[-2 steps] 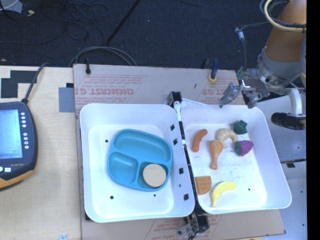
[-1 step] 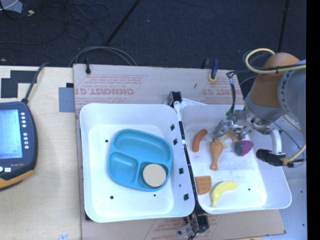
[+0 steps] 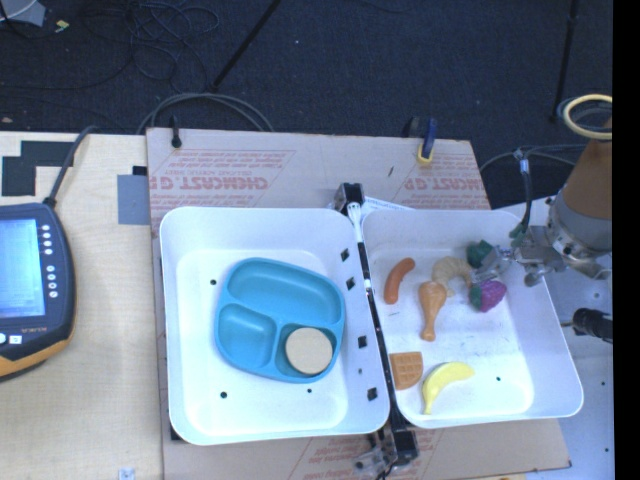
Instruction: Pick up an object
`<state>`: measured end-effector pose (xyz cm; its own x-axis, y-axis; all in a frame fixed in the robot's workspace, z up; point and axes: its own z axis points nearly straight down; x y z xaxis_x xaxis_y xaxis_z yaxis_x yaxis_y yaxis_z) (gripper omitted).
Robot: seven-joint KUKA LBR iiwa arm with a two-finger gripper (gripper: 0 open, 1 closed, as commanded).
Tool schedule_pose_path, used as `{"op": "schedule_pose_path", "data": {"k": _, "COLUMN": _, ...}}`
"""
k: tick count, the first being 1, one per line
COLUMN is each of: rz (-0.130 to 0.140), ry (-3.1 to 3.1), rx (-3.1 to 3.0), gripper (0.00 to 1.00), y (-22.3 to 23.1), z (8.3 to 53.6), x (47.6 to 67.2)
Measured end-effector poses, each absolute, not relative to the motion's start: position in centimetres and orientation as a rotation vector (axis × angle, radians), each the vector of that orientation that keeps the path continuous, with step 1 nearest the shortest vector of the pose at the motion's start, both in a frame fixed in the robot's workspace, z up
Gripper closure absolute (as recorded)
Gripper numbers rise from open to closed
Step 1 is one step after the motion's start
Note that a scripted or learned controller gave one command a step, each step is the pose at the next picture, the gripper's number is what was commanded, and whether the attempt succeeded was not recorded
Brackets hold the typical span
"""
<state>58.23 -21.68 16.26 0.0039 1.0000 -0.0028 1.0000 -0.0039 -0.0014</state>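
Note:
The right bin (image 3: pixel 545 393) holds several toy foods. An orange-red sausage (image 3: pixel 398 279) lies at its left, with a tan drumstick (image 3: pixel 432 308) and a pale beige piece (image 3: pixel 452 268) beside it. A yellow banana (image 3: pixel 445 381) and a brown cracker (image 3: pixel 406 368) lie toward the front. A dark green piece (image 3: pixel 481 253) and a purple piece (image 3: pixel 488 294) sit at the right. My gripper (image 3: pixel 508 258) reaches in over the bin's right rim, right beside the green piece and just above the purple one. Nothing shows in its grasp.
The left bin (image 3: pixel 190 368) holds a blue divided plate (image 3: pixel 270 313) with a round tan disc (image 3: pixel 308 350) in its front right compartment. A raised divider (image 3: pixel 362 308) runs between the bins. A teach pendant (image 3: pixel 30 278) lies at the far left. Cables hang near the arm.

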Motion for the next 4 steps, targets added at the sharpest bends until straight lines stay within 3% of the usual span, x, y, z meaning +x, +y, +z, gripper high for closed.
{"op": "schedule_pose_path", "data": {"k": 1, "rz": -0.001, "ry": 2.222, "rx": 2.220, "gripper": 0.00, "y": -21.4, "z": 8.7, "x": 61.0}}
{"op": "schedule_pose_path", "data": {"k": 2, "rz": 0.000, "ry": 2.221, "rx": 2.222, "gripper": 0.00, "y": -21.5, "z": 8.8, "x": 61.7}}
{"op": "schedule_pose_path", "data": {"k": 3, "rz": -0.005, "ry": 2.226, "rx": 2.225, "gripper": 0.00, "y": -21.2, "z": 8.7, "x": 57.2}}
{"op": "schedule_pose_path", "data": {"k": 4, "rz": -0.003, "ry": 2.226, "rx": 2.223, "gripper": 0.00, "y": -21.2, "z": 8.7, "x": 55.4}}
